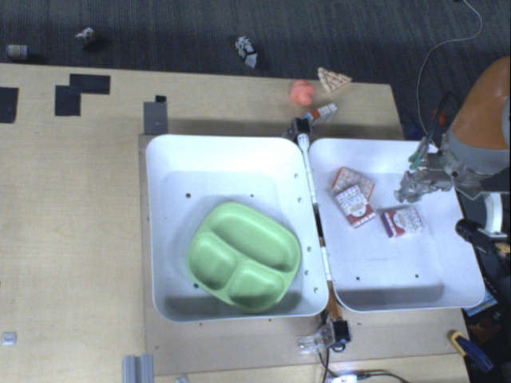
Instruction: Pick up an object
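A green divided plate [243, 255] lies in the left bin [172, 166]. The right bin [375, 290] holds a small red-and-white carton [355, 206], a patterned red packet [352, 181] just behind it, and another small red-and-white pack [402, 221] further right. My gripper [413, 188] hangs over the right bin's right side, just above and behind the rightmost pack, with nothing visibly between its fingers.
On the bench behind the bins lie a pink ball [302, 92], a pizza-slice toy [333, 79] and a small tube [322, 114]. Small bits of clutter lie on the dark floor beyond. Cables run near the bins' front edge.
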Robot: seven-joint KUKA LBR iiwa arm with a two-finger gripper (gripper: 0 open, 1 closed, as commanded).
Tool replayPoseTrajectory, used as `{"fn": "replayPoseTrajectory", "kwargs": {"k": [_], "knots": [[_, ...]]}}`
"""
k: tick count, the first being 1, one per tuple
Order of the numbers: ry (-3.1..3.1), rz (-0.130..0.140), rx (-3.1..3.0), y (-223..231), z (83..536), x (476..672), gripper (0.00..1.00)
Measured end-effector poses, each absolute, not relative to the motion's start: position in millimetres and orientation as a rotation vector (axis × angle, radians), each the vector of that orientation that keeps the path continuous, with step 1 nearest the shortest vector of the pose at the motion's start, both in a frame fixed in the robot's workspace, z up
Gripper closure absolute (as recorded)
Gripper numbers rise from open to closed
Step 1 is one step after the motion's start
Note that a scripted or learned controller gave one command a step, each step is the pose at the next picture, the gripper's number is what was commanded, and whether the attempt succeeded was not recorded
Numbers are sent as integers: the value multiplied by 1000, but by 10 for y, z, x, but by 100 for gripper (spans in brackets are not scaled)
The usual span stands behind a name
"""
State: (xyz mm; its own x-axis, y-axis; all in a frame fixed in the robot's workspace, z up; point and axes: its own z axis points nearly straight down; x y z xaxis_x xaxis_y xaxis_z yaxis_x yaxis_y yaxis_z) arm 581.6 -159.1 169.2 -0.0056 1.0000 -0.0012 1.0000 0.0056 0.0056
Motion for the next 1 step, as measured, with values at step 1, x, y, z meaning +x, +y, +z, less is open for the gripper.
{"fn": "replayPoseTrajectory", "kwargs": {"k": [1], "knots": [[2225,3,2213,-1590,1685,5811,0]]}}
